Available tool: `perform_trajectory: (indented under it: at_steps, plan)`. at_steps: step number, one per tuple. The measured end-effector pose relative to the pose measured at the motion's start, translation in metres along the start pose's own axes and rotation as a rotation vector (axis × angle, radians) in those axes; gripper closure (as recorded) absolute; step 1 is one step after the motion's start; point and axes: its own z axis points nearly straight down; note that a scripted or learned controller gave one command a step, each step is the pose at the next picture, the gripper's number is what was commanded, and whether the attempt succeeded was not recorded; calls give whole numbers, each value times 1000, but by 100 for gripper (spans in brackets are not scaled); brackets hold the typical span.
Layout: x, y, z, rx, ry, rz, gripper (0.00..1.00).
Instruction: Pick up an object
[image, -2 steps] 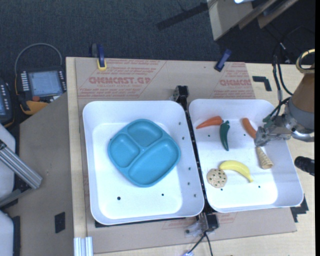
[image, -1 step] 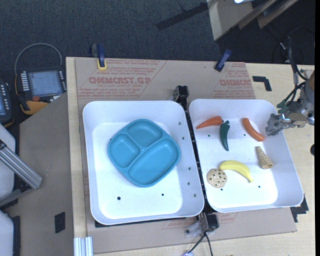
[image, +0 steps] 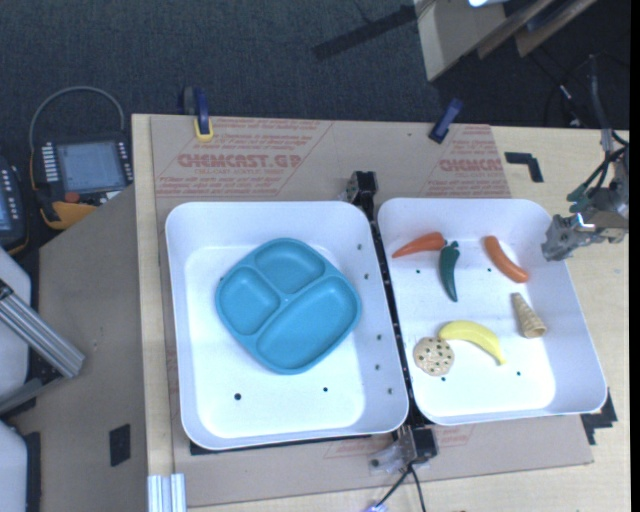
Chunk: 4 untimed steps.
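The right bin (image: 570, 395) holds several toy foods: an orange carrot (image: 418, 244), a dark green pepper (image: 449, 270), an orange-red sausage (image: 505, 258), a tan cone (image: 528, 315), a yellow banana (image: 474, 339) and a round speckled cookie (image: 434, 355). My gripper (image: 560, 240) hangs at the bin's upper right rim, just right of the sausage and apart from it. Nothing shows between its fingers.
The left bin (image: 190, 380) carries a blue divided plate (image: 288, 304). A black clamp (image: 362, 186) sits between the bins at the back. A pendant with a screen (image: 88, 165) lies off the bench at the far left.
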Motion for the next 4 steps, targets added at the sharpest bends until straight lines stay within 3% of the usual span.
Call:
perform_trajectory:
  at_steps: [2,4]
  plan:
    - [95,11,10,8,5,-4,100]
    - [205,38,23,3,4,-5,100]
